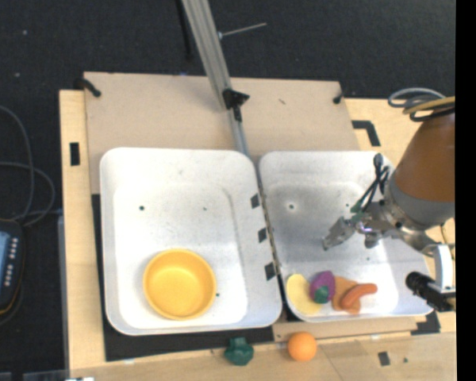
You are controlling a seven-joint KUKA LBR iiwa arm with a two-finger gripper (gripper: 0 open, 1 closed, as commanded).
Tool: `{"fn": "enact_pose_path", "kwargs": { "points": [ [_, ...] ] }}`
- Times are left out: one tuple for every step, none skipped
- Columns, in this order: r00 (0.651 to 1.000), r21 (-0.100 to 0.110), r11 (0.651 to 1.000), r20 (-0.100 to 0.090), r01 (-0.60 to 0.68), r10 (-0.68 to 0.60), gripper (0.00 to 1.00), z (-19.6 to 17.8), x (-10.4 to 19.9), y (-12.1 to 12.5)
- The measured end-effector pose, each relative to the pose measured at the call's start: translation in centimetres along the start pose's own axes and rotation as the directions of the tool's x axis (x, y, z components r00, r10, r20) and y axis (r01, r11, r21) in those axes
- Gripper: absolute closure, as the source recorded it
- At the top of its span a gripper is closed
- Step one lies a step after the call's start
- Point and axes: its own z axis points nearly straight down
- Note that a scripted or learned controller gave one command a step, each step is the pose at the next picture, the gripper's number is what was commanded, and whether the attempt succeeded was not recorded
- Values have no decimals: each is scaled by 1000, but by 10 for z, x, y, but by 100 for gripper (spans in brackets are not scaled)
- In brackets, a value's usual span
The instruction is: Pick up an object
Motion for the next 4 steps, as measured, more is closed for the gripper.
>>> {"fn": "enact_pose_path", "kwargs": {
  "points": [
    [1000, -2, 1000, 0, -1, 1, 0, 41, -1, 4],
    [1000, -7, 1000, 0, -5, 5, 100, 29, -2, 6],
    [1000, -9, 1000, 2, 4, -4, 100, -26, 5, 14],
    [1000, -2, 1000, 1, 1, -1, 100, -19, 4, 15]
  ]
}}
